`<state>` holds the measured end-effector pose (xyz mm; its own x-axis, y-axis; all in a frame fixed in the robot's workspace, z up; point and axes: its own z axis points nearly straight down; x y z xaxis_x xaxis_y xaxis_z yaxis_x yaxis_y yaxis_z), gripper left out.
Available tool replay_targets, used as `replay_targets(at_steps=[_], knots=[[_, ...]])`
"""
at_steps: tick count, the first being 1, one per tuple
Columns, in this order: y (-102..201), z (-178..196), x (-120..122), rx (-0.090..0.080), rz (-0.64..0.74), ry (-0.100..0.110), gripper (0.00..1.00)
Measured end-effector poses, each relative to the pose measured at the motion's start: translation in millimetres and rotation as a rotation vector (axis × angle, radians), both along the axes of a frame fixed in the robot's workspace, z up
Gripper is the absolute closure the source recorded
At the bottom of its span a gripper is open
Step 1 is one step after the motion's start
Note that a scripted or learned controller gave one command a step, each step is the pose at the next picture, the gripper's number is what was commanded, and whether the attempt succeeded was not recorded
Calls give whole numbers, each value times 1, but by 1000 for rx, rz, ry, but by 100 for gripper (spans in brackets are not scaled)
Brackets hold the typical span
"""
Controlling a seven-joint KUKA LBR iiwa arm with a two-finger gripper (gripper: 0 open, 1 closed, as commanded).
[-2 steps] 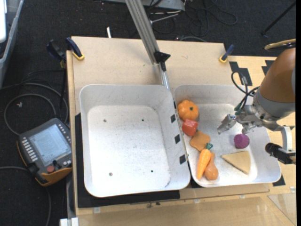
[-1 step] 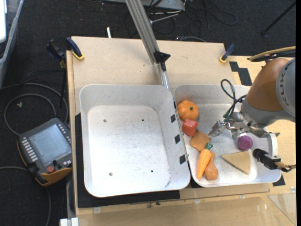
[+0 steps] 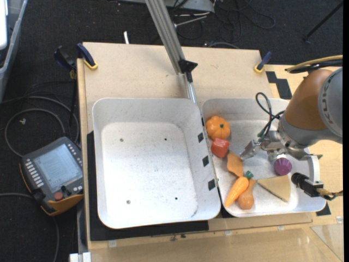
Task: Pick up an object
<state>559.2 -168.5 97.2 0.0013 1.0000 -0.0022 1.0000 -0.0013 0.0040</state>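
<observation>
Arm ran off the right edge, upper links unseen. Its wrist covered the right bin's far right wall and part of the floor. Gripper small and cluttered; finger spacing unreadable. Purple object partly tucked under the wrist hardware, shape unclear. Clear container at top left cropped by the frame. Pendant screen text too small to read.
</observation>
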Motion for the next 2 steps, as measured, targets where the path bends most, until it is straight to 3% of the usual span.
replay_targets(at_steps=[1,2], knots=[[0,10,1,0,0,-2,100],[0,74,6,0,5,-3,100]])
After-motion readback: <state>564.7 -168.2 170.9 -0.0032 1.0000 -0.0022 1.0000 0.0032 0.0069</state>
